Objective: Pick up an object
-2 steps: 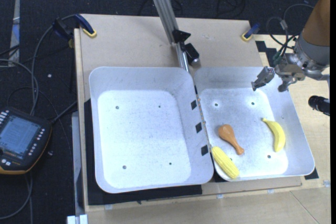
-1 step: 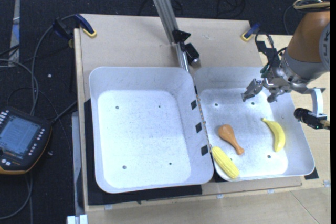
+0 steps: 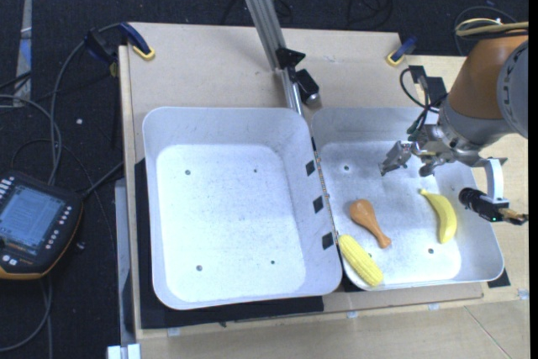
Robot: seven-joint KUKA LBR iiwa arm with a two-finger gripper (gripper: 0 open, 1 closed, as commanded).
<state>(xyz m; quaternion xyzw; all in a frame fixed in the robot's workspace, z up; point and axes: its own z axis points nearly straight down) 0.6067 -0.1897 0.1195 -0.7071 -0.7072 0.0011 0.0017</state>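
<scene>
Nothing was lifted: the gripper [image 3: 409, 159] hung above the right bin [image 3: 353, 130], jaws spread and empty; drumstick [image 3: 370, 221], banana [image 3: 442, 215] and corn cob [image 3: 360, 260] lay on its floor

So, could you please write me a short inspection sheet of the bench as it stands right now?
Surface: wooden bench bearing two white bins, left bin and right bin.
Job's things: in the right bin, a banana, a chicken drumstick and a corn cob at the front-left corner.
Clutter: nothing seen.
Claw: claw open, above the right bin's back half, holding nothing.
Cables: black cables on the floor at left.
Surroundings: pendant on the floor; clamps at the bench's back corners.
</scene>
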